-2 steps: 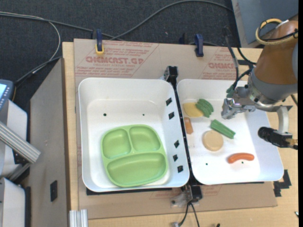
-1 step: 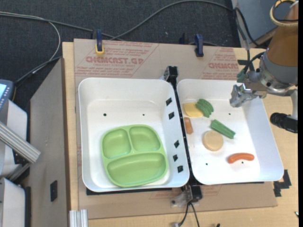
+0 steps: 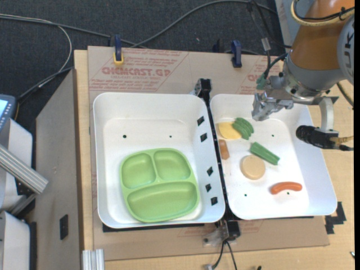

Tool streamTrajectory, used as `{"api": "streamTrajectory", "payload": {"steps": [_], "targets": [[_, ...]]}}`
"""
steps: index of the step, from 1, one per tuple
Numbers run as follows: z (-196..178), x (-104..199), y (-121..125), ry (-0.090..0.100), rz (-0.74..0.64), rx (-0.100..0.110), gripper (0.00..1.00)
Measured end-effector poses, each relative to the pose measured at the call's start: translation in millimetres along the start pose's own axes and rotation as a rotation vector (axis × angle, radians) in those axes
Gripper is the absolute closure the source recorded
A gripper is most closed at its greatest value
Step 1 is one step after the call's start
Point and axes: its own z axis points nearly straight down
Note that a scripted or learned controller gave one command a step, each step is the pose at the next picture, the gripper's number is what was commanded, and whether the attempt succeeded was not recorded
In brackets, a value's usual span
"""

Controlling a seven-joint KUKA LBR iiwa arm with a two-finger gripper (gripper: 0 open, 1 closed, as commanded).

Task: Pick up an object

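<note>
In the camera view, the arm is reaching in from the right with its gripper (image 3: 263, 112) hanging over the back part of the right bin (image 3: 315, 173), and nothing is sitting between its fingers, so the pick is not yet made. Whether those fingers are spread or drawn together I cannot tell from this slant, since the wrist is covering much of them. The candidates for picking are all lying loose on the bin floor in front of the gripper, toward the viewer: a dark green leafy piece (image 3: 244, 127) is lying just beside the tip and slightly to its left, touching or overlapping a yellow piece (image 3: 227, 131) a little farther that way. A small orange-brown piece (image 3: 224, 149) is resting beyond the yellow one, near the wall between the bins. A second green piece (image 3: 264, 153) is lying below the gripper in the picture, near it, with a round tan disc (image 3: 253, 168) just past that, and a red-orange sausage (image 3: 287, 188) is lying well apart, toward the bin's front. The left bin (image 3: 107, 151), well away from the gripper, is holding a green divided tray (image 3: 160, 183). By my judgement the approach is partly done; the descent, closing and lifting are all remaining.
</note>
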Motion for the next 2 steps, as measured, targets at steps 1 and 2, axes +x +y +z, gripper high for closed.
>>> {"api": "streamTrajectory", "payload": {"steps": [1, 2], "targets": [[19.4, 48.7, 10.0, 0.000, 0.001, 0.006, 1.00], [35.1, 100.0, 26.4, 0.000, 0.000, 0.003, 1.00]]}}
